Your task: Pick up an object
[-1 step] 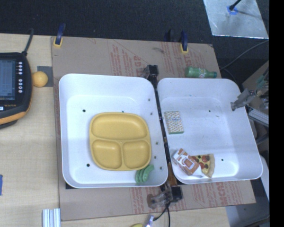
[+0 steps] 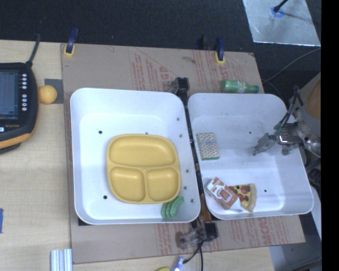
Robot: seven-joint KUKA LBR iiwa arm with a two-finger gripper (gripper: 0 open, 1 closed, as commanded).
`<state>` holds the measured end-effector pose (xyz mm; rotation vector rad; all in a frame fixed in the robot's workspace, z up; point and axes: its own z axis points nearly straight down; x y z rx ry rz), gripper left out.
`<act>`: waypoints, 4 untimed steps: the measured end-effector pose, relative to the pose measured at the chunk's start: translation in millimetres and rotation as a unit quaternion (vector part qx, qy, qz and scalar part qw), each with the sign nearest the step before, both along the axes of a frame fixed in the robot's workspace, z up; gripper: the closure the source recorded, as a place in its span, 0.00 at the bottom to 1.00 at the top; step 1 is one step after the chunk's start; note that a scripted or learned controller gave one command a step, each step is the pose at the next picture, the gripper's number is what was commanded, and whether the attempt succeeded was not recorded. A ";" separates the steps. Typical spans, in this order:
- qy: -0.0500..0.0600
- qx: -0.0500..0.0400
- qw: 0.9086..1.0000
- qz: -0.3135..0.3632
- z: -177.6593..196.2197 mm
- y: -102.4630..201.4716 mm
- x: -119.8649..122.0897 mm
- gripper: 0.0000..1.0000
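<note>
My gripper (image 2: pixel 264 146) hangs over the right side of the right bin (image 2: pixel 271 109), its grey fingers spread open with nothing between them. In that bin lie a small patterned sponge-like block (image 2: pixel 207 145) near the left wall and a pizza slice toy (image 2: pixel 244 196) beside a red-and-white packet (image 2: pixel 218 192) at the front. The left bin (image 2: pixel 90 109) holds a yellow divided tray (image 2: pixel 142 167) and a small green toy (image 2: pixel 172 208) at its front right corner.
A green bottle (image 2: pixel 239 86) lies on the cardboard behind the right bin. A teach pendant (image 2: pixel 8 106) and an orange ball (image 2: pixel 47 94) sit at the left. Clamps hold the bins at their shared edge.
</note>
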<state>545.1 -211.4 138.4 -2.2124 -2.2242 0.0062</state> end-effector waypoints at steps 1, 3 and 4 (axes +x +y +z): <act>0.000 -0.001 1.000 0.001 10.9 -1.1 0.5 1.00; -0.002 -0.001 1.000 0.000 85.9 117.5 18.4 1.00; 0.000 -0.001 1.000 0.000 52.9 155.8 40.0 1.00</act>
